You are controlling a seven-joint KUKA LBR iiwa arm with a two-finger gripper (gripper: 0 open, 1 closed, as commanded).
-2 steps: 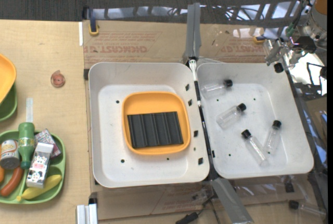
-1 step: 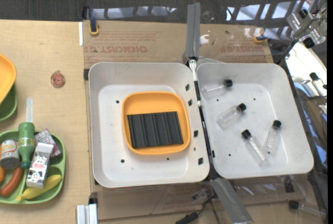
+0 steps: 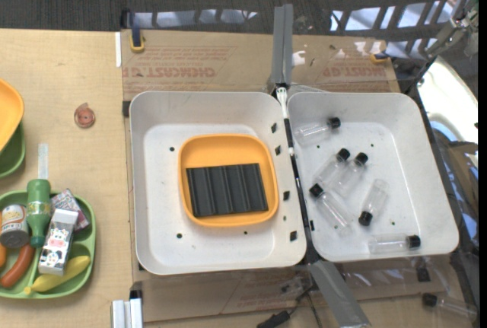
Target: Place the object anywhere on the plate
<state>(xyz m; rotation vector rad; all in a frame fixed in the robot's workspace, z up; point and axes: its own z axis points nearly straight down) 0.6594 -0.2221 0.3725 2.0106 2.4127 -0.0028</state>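
Red lettering is printed on the cardboard sheet (image 3: 183, 68) behind the bins; it appears inverted and reads roughly "CHEMCAST". Similar red print further right is only partly legible.

Two bins sit side by side at mid-frame on the worktop (image 3: 68, 60), touching along their inner walls. In the left bin (image 3: 152, 243) a plate (image 3: 194, 155) lies near the middle, with a ribbed slab (image 3: 228, 189) resting on it. The right bin (image 3: 426, 167) holds six vials scattered apart: one (image 3: 316, 130) at upper left, two (image 3: 342, 167) leaning together at centre, one (image 3: 332, 206) below them, one (image 3: 373, 202) to their right, and one (image 3: 394, 244) along the lower wall. At lower left of the frame a tray (image 3: 80, 273) carries toy food, a bottle (image 3: 38, 211) among it. A small disc (image 3: 84, 116) lies above the tray.
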